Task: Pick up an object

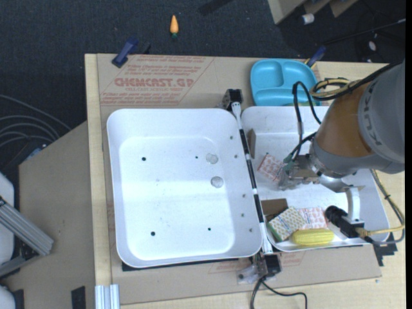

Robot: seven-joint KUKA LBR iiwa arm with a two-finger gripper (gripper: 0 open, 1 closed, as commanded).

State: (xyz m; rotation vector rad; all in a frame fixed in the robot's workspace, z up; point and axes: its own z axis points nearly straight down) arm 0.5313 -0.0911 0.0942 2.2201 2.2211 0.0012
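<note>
My gripper is low in the right bin, near its middle. It hangs right beside a red-and-white patterned packet and seems to touch its right edge. Toward the bin's front lie a yellow corn cob, a yellow-green checkered pouch and a pink patterned pouch. A flat brown piece lies against the left wall, and a small brown block sits farther back. The arm covers the bin's right half.
The left bin stands alongside, its divider rim close to the packet. A blue sectioned tray sits behind the right bin. A blue clip lies at the bench's far left corner.
</note>
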